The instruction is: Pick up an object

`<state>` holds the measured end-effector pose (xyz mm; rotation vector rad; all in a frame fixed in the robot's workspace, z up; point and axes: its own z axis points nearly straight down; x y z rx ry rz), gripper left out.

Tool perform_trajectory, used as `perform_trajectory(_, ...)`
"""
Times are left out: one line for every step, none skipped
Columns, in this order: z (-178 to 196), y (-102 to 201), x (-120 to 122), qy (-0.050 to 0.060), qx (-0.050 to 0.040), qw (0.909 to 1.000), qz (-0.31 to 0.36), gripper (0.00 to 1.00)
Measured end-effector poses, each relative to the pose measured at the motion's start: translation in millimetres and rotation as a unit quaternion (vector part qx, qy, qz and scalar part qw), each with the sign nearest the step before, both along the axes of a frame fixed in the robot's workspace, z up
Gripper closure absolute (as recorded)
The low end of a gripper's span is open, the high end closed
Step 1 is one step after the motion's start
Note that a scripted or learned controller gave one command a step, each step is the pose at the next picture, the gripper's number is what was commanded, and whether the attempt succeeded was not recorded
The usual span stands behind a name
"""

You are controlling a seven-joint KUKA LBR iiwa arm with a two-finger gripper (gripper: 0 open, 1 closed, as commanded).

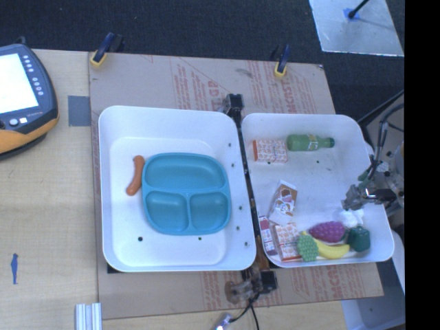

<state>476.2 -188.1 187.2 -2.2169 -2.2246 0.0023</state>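
My gripper [362, 196] hangs low over the right edge of the right bin [344, 126], just above a small white object [352, 218]. In the bin's near right corner lie a purple grape bunch [328, 231], a yellow banana [331, 251], a light green ridged piece [307, 247] and a dark green item [359, 239]. A green bottle [309, 142] and a small carton [269, 150] lie at the far side. A tilted packet [283, 203] and a red-and-white box [276, 238] lie near the left wall.
The left bin [117, 239] holds a blue divided plate [186, 192] and an orange sausage-shaped toy [135, 175]. A control pendant [17, 98] rests at the bench's far left. Clamps [103, 49] [280, 60] hold the cardboard sheet at the back edge.
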Motion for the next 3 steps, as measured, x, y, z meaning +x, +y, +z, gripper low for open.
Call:
perform_trajectory(-87.4, 94.5, 1.0, -0.001, 0.0010, 1.0000, 0.002, 1.00)
perform_trajectory(-88.7, 93.5, 0.2, 0.000, -0.0001, 1.0000, 0.002, 0.00)
perform_trajectory(-95.6, 70.5, 21.5, 0.001, 0.0011, 1.0000, -0.001, 0.00)
